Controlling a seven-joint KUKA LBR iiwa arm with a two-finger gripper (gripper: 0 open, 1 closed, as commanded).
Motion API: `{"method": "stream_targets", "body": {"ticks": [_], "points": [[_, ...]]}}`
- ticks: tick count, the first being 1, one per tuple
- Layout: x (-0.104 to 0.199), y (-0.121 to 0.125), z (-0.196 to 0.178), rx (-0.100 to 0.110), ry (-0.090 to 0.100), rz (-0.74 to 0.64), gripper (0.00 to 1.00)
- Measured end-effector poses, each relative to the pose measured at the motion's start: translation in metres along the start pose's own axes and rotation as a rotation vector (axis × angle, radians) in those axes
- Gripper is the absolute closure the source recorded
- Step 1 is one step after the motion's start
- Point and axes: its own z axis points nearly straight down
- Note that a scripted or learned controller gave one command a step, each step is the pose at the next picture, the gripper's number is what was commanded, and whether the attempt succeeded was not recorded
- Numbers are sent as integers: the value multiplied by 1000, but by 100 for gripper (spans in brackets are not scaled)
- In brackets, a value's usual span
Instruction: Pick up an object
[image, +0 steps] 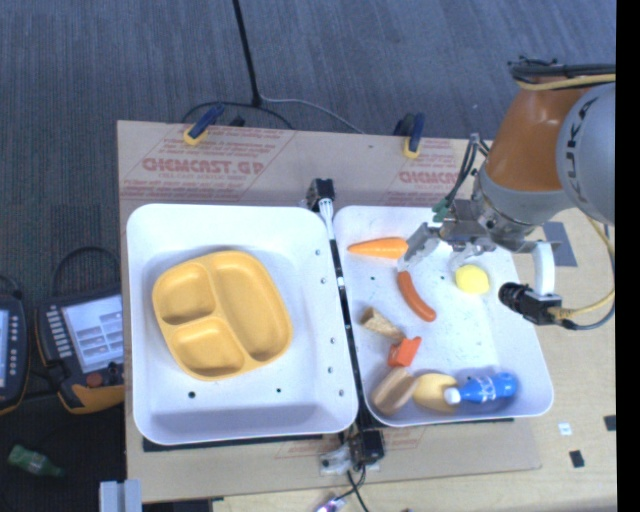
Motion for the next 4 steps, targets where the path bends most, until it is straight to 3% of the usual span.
{"method": "stream_targets", "body": {"ticks": [1,2,3,4], "points": [[6,-15,114,2,1,8,0],[4,2,123,-10,-2,-34,0],[4,4,112,-19,-2,-34,100],[4,4,112,-18,-2,-34,0]]}}
